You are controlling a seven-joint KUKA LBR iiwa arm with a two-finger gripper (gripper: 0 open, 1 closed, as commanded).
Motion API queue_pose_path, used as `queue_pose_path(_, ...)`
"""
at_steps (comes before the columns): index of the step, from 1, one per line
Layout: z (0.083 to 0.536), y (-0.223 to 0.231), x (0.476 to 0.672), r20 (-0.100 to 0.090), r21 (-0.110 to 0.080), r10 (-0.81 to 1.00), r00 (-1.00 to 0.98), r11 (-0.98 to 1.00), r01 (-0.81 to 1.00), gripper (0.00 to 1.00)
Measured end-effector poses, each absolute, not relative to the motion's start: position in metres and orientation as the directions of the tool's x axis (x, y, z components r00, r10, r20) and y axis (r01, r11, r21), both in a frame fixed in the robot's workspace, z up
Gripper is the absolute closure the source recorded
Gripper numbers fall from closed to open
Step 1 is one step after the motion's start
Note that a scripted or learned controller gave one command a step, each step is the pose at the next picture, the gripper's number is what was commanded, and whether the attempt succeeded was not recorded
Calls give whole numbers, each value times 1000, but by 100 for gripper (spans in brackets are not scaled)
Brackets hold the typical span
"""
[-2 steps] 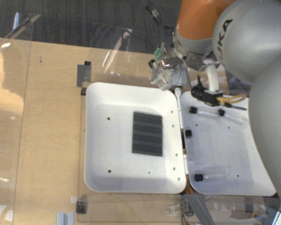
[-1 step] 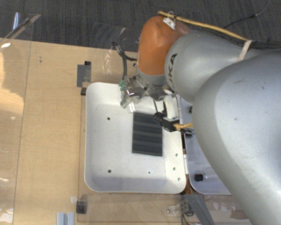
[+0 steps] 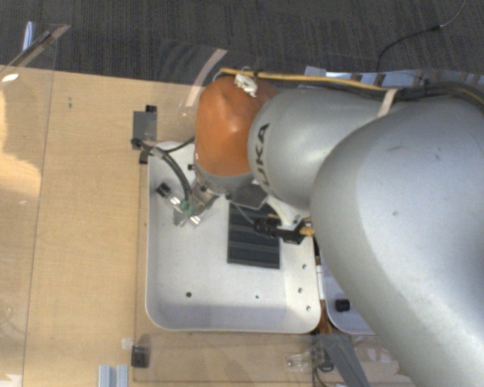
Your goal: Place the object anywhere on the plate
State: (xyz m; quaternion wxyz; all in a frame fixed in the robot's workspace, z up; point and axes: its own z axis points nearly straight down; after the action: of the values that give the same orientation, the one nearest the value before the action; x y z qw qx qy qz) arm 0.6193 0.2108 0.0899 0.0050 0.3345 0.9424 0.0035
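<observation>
Over the far-left part of the left bin [image 3: 163, 302] hangs the gripper [image 3: 188, 212], low above the white floor, with the orange band [image 3: 223, 131] bulking just above and to the right of it. The grey arm [image 3: 387, 212] sweeps in from the right and covers most of the scene. Whether the jaws are spread or pressed together I cannot tell - the tip is a small, pale tangle against the white, and I would not say it is pinching anything.

Just to the right of the gripper, and a little nearer, a dark ribbed slab [image 3: 251, 246] lies flat on the bin floor, its long axis running far to near. I take it for the task's thing, or possibly the plate itself; from this angle I can't settle which. Its far edge runs under the wrist.

Past the bin's right wall a sliver of the right bin [image 3: 350, 320] peeps out under the arm, with a small dark thing [image 3: 341, 305] lying on it.

So the move ahead, as I judge it, turns on a short shift rightward and nearer, from the gripper to the slab, closing across its narrow width rather than along its length.
</observation>
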Motion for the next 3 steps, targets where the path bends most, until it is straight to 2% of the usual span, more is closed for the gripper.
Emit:
queue_pose_path(1,99,211,501,-3,-6,438,-899,899,438,100)
queue_pose_path(2,93,210,600,-24,-15,337,-941,941,338,100)
queue_pose_path(3,149,235,645,-10,7,262,-965,965,262,100)
